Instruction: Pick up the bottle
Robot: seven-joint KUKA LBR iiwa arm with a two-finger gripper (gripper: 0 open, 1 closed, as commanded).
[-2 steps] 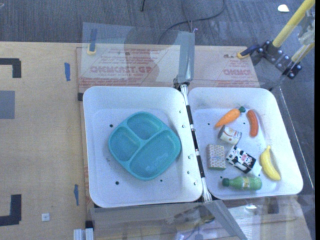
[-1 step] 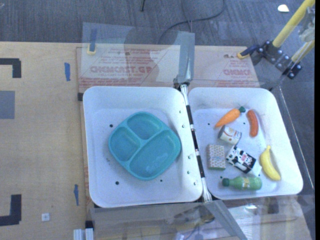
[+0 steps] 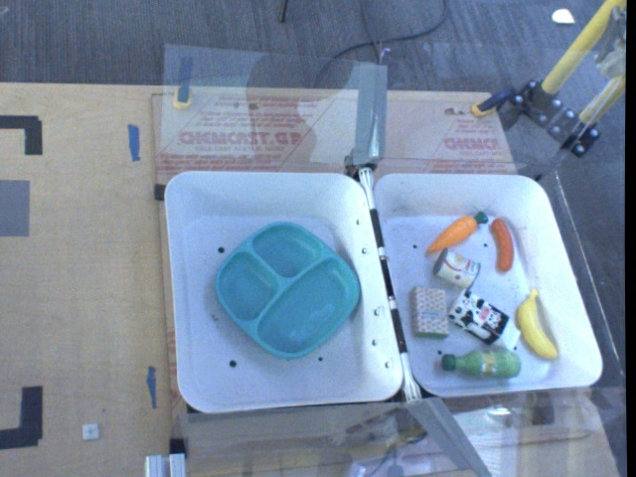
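Two shallow white bins side by side, seen from above.
The left bin holds a teal divided plastic plate; the right bin holds toy food, the green plastic bottle lying near its front edge.

Robotics lab: plywood bench marked with black tape, two white bins of toy food, yellow clamp stand, loose cables on grey carpet.
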